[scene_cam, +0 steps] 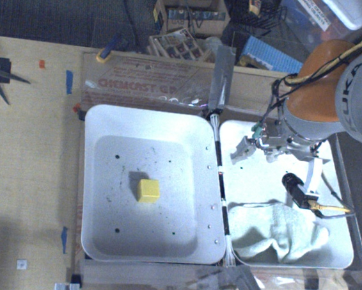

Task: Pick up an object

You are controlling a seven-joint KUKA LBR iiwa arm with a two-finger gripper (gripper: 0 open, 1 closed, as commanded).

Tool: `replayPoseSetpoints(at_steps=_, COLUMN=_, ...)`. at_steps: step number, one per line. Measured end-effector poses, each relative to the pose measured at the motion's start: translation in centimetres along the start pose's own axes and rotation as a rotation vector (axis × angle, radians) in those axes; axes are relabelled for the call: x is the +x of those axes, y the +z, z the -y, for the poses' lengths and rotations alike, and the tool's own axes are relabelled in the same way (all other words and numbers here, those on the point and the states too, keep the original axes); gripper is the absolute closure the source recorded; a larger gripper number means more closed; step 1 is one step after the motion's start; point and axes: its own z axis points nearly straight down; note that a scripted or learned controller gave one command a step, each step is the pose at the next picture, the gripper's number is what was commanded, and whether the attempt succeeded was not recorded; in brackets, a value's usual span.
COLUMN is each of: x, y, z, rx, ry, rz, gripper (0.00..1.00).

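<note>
The gripper hangs over the right bin's bare upper floor; open or closed, I cannot tell; a white cloth lies crumpled at lower right; the yellow block sits alone in the left bin, centre-left, likely the easier pick.

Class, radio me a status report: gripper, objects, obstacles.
Gripper over right bin, far half. Yellow block in left bin; white cloth in right bin's near half. Bin walls between gripper and block.
</note>
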Motion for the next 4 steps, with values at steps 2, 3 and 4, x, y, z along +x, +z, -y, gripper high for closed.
replayPoseSetpoints(at_steps=2, x=-4.6, y=0.0, z=-5.6, rx=0.0, ry=0.432, rz=0.001, gripper=1.0)
replayPoseSetpoints(at_steps=3, x=-7.9, y=6.2, z=-4.7, rx=0.006, ry=1.088, rz=0.001, gripper=1.0)
replayPoseSetpoints(at_steps=4, x=-2.6, y=0.0, z=-5.0, rx=0.002, ry=1.172, rz=0.0, gripper=1.0)
